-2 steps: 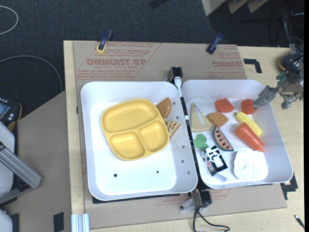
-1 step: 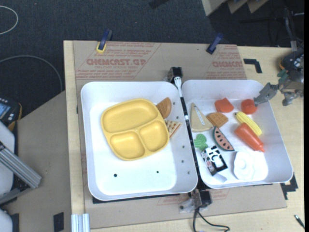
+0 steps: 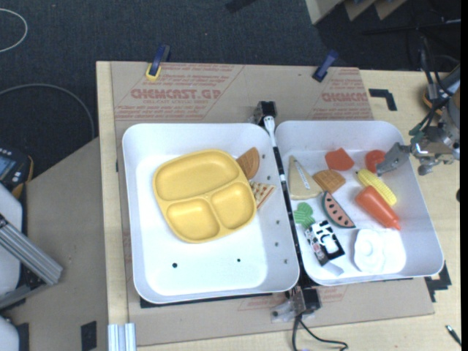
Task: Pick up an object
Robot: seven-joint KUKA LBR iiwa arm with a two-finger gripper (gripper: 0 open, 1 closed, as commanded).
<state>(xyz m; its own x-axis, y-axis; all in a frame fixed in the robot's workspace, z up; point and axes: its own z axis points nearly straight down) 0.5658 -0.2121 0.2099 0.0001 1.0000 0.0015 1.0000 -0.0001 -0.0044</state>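
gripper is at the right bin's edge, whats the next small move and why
Probably ease the gripper left and down toward the corn. It sits at the right rim of the right bin, above the toys, with nothing seen between the jaws. The corn and the carrot lie just below and left of it, nearer than the watermelon slice.

toy food crowding right bin
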